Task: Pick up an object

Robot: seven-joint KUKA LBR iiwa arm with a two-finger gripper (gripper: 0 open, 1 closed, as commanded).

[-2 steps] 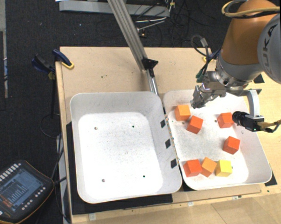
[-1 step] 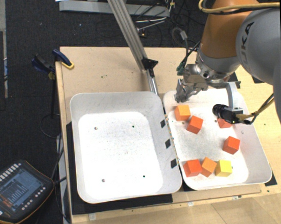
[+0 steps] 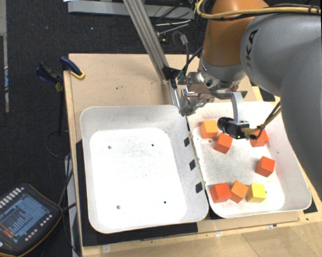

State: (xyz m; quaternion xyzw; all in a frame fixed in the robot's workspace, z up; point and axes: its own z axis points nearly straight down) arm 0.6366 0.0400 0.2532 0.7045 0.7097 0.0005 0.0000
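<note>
Camera view, slanted top-down. Gripper (image 3: 191,105) hung over the far left corner of the right bin (image 3: 234,164), just beside the rim shared with the left bin (image 3: 131,169). Its opening was hidden under the wrist, so I could not tell how wide it stood. Nothing was seen held in it.

Seven blocks lay in the right bin. The orange block (image 3: 209,129) was nearest the gripper, with a red block (image 3: 223,143) touching or almost touching its near corner. Three more sat in a tight row at the near edge, ending in the yellow block (image 3: 256,192).

Handling, judged from looks only:
- Small cubes, probably light and rigid, either wood or plastic. No crush risk expected.
- Flat, matte-looking faces should grip well across two opposite sides.
- The orange block seemed the likeliest target. Its faces toward the far rim and the bin middle looked free; the side by the red block looked cramped.
- A corner-to-corner grip could twist it out.
</note>
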